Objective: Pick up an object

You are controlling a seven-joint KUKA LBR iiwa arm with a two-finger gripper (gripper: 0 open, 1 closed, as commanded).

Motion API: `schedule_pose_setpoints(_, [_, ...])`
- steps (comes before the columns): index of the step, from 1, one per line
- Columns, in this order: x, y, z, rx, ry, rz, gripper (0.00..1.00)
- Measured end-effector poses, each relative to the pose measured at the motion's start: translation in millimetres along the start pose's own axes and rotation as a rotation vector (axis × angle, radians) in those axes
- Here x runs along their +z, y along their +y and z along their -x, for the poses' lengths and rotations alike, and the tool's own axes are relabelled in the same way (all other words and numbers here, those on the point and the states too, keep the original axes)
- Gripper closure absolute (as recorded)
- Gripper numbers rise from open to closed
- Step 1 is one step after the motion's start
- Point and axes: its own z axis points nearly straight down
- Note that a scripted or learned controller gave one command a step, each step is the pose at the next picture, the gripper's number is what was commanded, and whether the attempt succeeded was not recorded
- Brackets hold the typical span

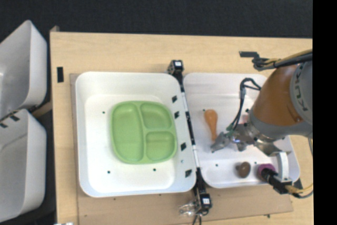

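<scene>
In the right bin [210, 179], a small brown object [243, 169] and a purple one [265, 170] lie near the front wall. Just beyond, the gripper [223, 144] hangs low, its opening too blurred to tell, beside an orange wooden piece [211, 120]. The arm [279, 103] reaches in from the right. A green divided plate [142, 131] sits in the left bin [89, 113].

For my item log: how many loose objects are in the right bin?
3: an orange piece mid-bin, a brown lump near the front, a magenta item beside it. The arm may hide more.
</scene>
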Motion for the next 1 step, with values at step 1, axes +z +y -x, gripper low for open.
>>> schedule_pose_setpoints(1, [-12.2,2.1,0.4,0.007,0.001,0.005,1.00])
